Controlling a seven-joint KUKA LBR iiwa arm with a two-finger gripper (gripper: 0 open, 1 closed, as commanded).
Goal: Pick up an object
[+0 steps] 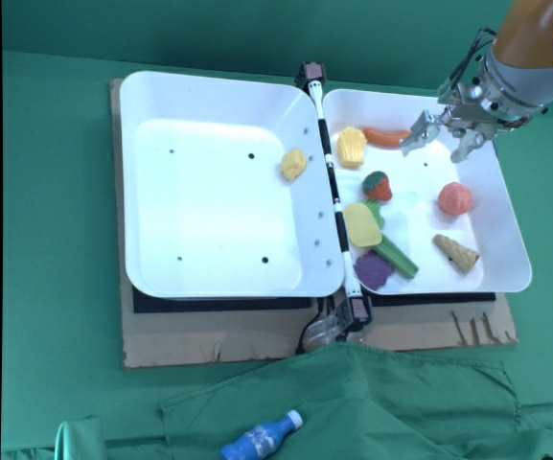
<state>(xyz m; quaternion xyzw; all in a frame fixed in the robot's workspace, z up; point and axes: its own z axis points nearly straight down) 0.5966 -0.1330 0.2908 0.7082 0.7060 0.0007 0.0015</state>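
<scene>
above right bin point(506, 257) | claw point(444, 139) spread wide, holding nothing | no writing readable

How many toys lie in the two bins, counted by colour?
Yellow: 3
Red or pink: 2
Orange: 1
Green: 1
Purple: 1
Tan: 1
Total: 9

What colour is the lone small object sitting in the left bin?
Yellow: the small lumpy toy near the left white bin's right wall, seen in the camera view.
</scene>
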